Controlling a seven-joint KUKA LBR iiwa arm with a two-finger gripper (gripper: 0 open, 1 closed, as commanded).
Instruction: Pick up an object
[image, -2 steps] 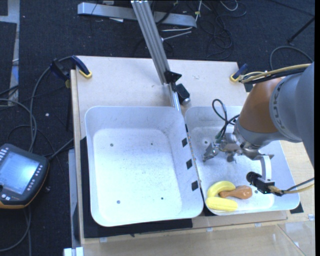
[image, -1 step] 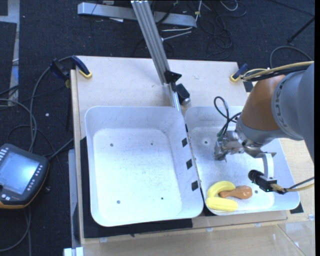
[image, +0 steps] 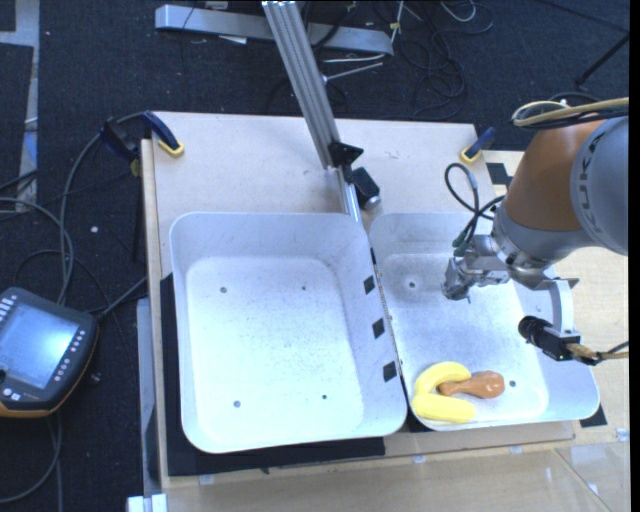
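A yellow banana-shaped object (image: 437, 392) lies at the near edge of the right bin (image: 420, 255), curled around an orange-brown drumstick-shaped object (image: 479, 385) that touches it. My gripper (image: 458, 291) hangs over the middle of the right bin, well behind both objects and apart from them. Nothing shows beneath it or in it. The arm's orange band (image: 550, 175) and grey wrist reach in from the right.
The left bin (image: 200, 240) lies beside the right one, with a dark-marked divider wall (image: 378, 310) between them. A metal pole (image: 315, 95) rises at the back. A small black camera mount (image: 545, 337) sticks out at the arm's side. A teach pendant (image: 40, 350) lies off the bench, left.
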